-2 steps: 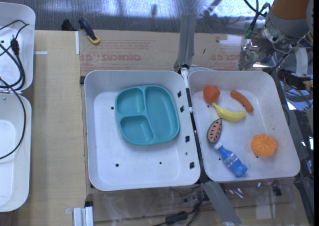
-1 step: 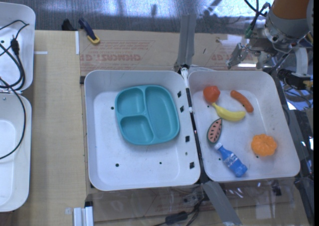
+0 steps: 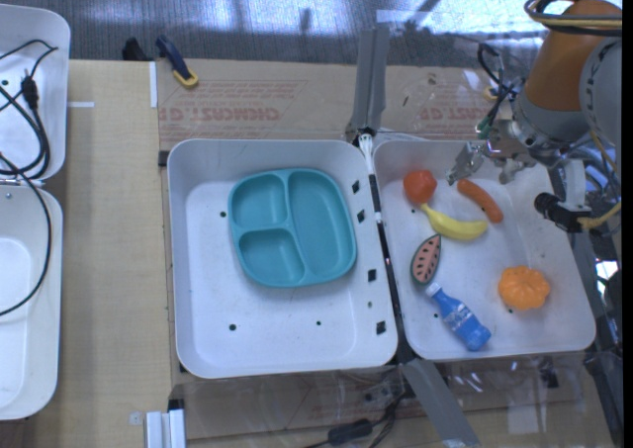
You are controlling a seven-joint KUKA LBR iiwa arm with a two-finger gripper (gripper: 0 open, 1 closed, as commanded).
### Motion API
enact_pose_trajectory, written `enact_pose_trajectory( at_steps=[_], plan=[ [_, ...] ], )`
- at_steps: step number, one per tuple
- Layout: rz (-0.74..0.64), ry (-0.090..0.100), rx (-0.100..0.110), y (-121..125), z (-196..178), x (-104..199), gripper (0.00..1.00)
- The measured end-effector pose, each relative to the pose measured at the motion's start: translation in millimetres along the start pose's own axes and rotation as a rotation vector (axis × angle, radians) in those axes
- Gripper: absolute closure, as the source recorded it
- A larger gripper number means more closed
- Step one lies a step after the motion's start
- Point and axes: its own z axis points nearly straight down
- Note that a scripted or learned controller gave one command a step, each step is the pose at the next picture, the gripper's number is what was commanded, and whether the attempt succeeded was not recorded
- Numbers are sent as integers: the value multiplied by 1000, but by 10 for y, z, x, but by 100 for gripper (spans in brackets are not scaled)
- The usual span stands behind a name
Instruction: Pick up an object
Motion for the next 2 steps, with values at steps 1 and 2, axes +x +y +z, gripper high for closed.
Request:
enact_pose_trajectory(
  at_steps=[1, 2],
  plan=[
    [-1, -1, -2, 9, 381, -271, 0],
    [0, -1, -1, 8, 288, -278, 100]
  ],
)
